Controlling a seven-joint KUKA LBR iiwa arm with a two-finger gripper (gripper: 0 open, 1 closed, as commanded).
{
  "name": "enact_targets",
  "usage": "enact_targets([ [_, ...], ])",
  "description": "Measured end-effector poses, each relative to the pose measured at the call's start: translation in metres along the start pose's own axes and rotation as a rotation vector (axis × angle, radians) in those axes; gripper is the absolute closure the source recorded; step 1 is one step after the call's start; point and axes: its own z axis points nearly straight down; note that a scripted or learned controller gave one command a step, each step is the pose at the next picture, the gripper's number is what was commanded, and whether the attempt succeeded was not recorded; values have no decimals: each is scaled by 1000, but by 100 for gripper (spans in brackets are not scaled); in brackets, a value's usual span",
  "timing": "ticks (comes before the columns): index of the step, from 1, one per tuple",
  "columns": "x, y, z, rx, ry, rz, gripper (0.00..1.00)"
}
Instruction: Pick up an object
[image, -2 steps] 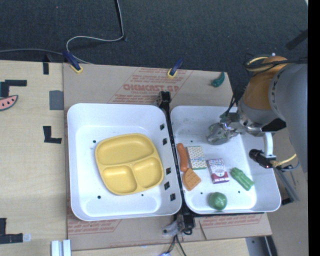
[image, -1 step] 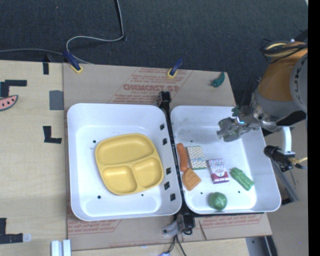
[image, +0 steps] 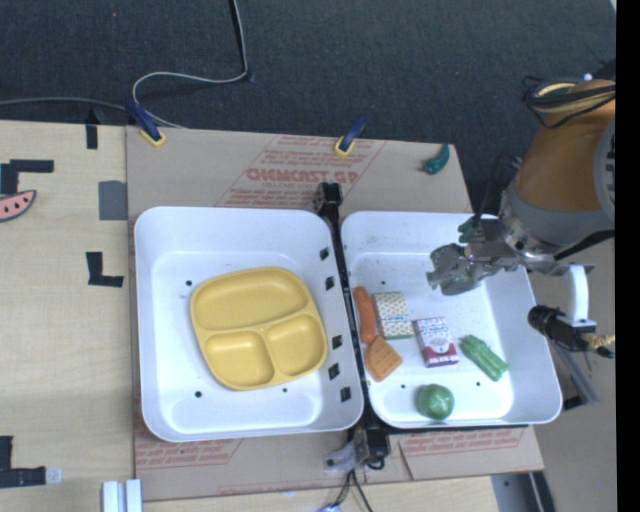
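Two white bins (image: 160, 330) sat on cardboard. Above the right bin's toy food (image: 435, 340) hovered the gripper (image: 452, 275). Whether it was wide or narrow, I could not tell.

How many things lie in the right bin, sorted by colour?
Green: 2, a ball and a long piece
Orange: 2, a carrot and a cracker
Pale: 1, a packet
Red and white: 1, a small box
Total: 6

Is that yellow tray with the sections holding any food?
Empty. The yellow tray lies flat in the left bin, all three compartments bare.
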Motion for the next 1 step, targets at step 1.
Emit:
enact_targets([
  [1, 21, 4, -14, -1, 0, 0, 100],
])
